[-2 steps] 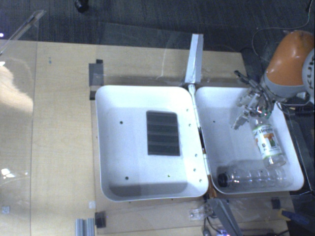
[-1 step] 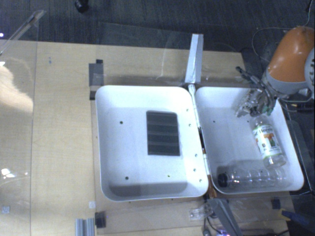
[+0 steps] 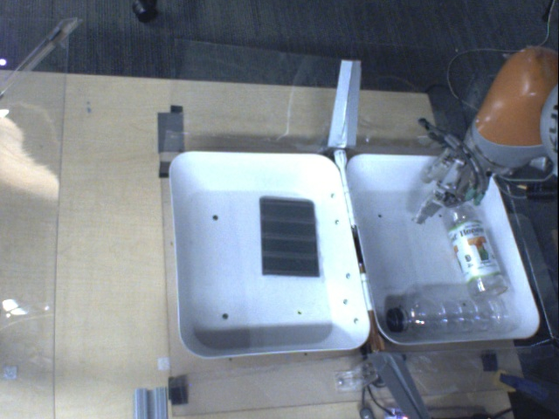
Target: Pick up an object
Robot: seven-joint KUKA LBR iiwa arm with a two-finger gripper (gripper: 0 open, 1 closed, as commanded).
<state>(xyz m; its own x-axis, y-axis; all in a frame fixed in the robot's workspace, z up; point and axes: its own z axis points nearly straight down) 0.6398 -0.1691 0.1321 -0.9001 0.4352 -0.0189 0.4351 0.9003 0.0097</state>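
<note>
Left bin (image 3: 201, 234): dark grille (image 3: 289, 236). Right bin (image 3: 384, 199): clear bottle (image 3: 445, 314) lying along front wall; labelled bottle (image 3: 474, 253) near gripper (image 3: 447, 188), fingers spread, holding nothing. Bottles likely light, slick, crushable; grip across body

Two bins sit side by side on the bench (image 3: 96, 234), their inner rims touching. The left bin (image 3: 188, 234) holds a ribbed rectangular pad (image 3: 289, 236) lying flat near its centre. The right bin (image 3: 384, 199) holds two bottles. The labelled bottle (image 3: 474, 251) lies along the right wall, its cap end toward the far side. The second bottle (image 3: 445, 315) lies along the near wall, cap pointing left. The gripper (image 3: 450, 190) hangs over the right bin's far right corner, just beside the labelled bottle's cap end.
</note>
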